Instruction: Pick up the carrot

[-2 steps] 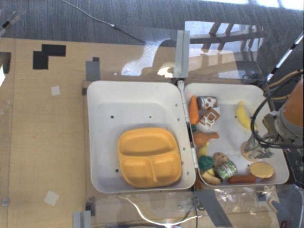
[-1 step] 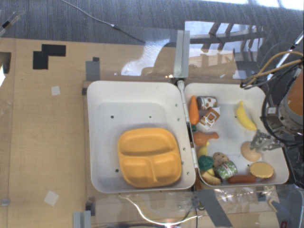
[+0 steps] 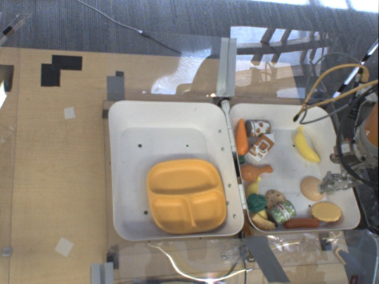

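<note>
Two shallow white bins sit side by side on the bench, the left bin [image 3: 124,135] holding a yellow divided tray [image 3: 186,195]. The carrot [image 3: 241,137] lies upright along the far-left wall of the right bin [image 3: 337,158], just beside a small can [image 3: 257,127] and well apart from the banana [image 3: 306,145]. The gripper [image 3: 335,182] hovers at the bin's right side near a tan round piece [image 3: 311,188]; whether its fingers are parted or closed cannot be told.
</note>
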Tool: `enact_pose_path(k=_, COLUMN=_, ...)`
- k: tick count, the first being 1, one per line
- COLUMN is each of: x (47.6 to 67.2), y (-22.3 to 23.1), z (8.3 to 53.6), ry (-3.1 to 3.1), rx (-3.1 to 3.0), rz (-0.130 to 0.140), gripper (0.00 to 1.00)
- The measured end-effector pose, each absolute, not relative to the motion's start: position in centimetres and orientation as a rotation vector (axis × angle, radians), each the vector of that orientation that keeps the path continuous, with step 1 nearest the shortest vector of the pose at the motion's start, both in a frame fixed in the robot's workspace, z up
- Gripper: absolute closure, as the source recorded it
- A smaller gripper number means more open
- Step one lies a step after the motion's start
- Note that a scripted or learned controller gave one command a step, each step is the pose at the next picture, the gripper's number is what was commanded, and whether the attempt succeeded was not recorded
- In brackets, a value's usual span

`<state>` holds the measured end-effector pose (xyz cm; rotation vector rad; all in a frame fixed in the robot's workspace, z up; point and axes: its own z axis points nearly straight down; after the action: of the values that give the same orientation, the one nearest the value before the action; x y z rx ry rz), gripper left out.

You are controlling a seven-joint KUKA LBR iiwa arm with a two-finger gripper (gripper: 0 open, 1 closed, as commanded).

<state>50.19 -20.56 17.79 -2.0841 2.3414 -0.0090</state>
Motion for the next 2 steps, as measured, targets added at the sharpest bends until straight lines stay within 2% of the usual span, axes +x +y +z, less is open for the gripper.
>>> enact_pose_path(k=1, x=48.9, y=-17.5, z=19.9, ry=1.775, rx=-2.585, rz=-0.009, gripper=1.00)
enact_pose_path(k=2, x=50.1, y=-18.3, z=17.6, ry=1.505, rx=-2.751, rz=-0.004, gripper=1.00)
